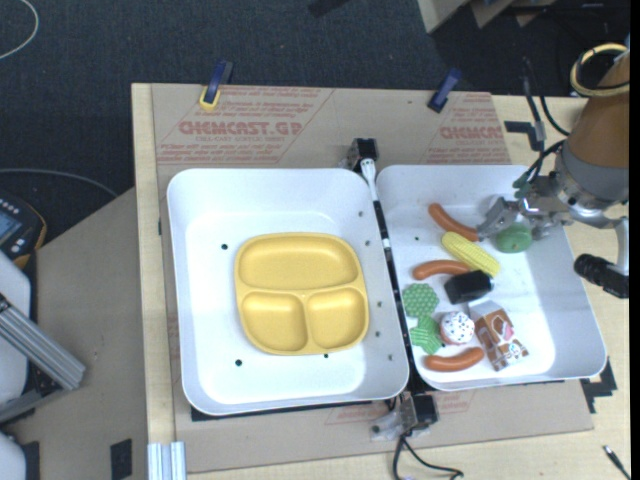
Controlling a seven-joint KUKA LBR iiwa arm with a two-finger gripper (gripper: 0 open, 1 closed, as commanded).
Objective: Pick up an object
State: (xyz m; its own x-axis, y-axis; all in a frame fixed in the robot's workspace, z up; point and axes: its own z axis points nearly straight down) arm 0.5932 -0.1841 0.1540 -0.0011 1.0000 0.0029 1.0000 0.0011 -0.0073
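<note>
Arm point(600, 138) cut off at right, gripper point(515, 223) low over a half-hidden green object point(515, 239) in the right bin point(570, 308); jaws' state unclear

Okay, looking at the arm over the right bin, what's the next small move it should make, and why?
Probably a short descent straight onto the green piece. The gripper sits at the right bin's far side, right at that piece, and nothing shows between its fingers. The corn and a sausage lie close to its left, so going straight down should avoid nudging them.

"CHEMCAST GP" in red print on the brown board point(250, 125) behind the bins
</note>
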